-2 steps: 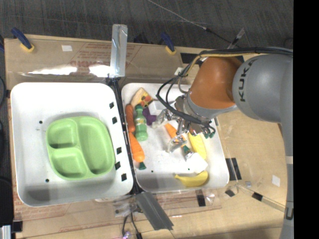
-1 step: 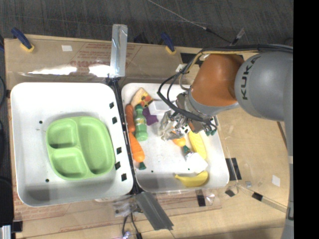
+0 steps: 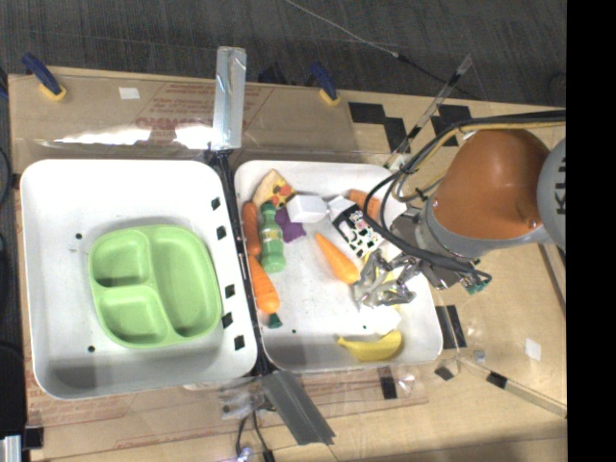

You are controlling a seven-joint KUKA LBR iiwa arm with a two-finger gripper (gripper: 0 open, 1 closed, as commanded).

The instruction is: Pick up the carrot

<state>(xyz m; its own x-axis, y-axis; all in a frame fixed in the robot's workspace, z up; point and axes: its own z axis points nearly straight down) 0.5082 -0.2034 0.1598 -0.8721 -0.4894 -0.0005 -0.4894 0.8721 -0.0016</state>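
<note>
An orange carrot (image 3: 335, 257) lies at a slant on the floor of the right bin (image 3: 318, 340), near its middle. A second carrot (image 3: 264, 289) with a green end rests along that bin's left wall. My gripper (image 3: 382, 284) hangs low over the bin just right of the middle carrot, close to its lower end. Whether it touches the carrot cannot be told. The arm's orange band (image 3: 493, 185) sits above the bin's right rim.
The right bin also holds a banana (image 3: 371, 346) at the front, a green bottle (image 3: 271, 244), a purple piece (image 3: 290, 225), a white block (image 3: 307, 207), a pizza slice (image 3: 273, 188) and a black-and-white box (image 3: 354, 229). A green divided tray (image 3: 154, 284) lies in the left bin (image 3: 48, 191).
</note>
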